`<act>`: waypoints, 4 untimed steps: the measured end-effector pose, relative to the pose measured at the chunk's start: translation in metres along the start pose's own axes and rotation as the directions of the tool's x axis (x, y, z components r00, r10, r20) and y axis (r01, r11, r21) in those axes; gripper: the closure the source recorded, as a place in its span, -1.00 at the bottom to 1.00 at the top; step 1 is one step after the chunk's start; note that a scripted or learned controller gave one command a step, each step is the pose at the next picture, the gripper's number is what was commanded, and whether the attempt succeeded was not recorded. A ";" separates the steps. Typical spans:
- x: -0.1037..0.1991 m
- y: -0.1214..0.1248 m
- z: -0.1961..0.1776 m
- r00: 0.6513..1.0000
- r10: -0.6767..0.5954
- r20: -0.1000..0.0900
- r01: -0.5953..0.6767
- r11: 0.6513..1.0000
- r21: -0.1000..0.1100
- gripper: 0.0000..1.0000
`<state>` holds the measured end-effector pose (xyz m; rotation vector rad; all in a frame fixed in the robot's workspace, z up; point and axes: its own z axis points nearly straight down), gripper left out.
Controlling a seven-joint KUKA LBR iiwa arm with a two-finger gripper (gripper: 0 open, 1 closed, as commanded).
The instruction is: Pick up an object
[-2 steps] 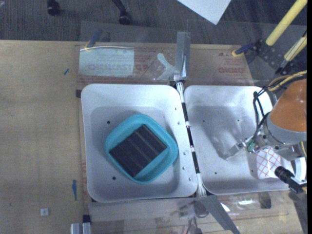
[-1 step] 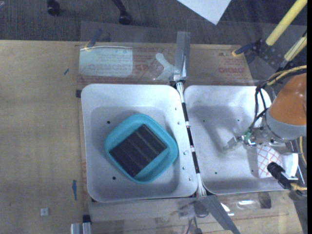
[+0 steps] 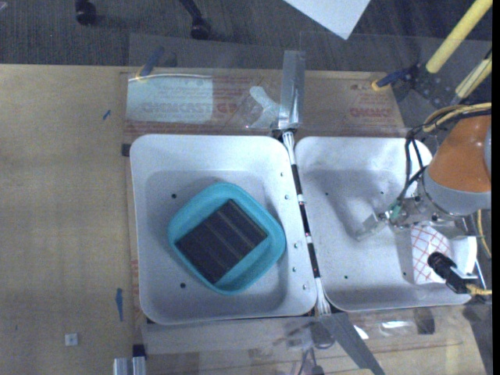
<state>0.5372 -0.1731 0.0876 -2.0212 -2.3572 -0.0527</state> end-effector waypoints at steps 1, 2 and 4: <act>0.002 -0.005 -0.001 1.000 0.001 0.010 -0.001 1.000 -0.013 -1.00; 0.018 0.062 -0.049 0.978 0.202 0.050 -0.202 0.979 -0.009 -1.00; -0.008 0.021 -0.099 0.996 0.079 0.050 -0.079 0.997 -0.001 1.00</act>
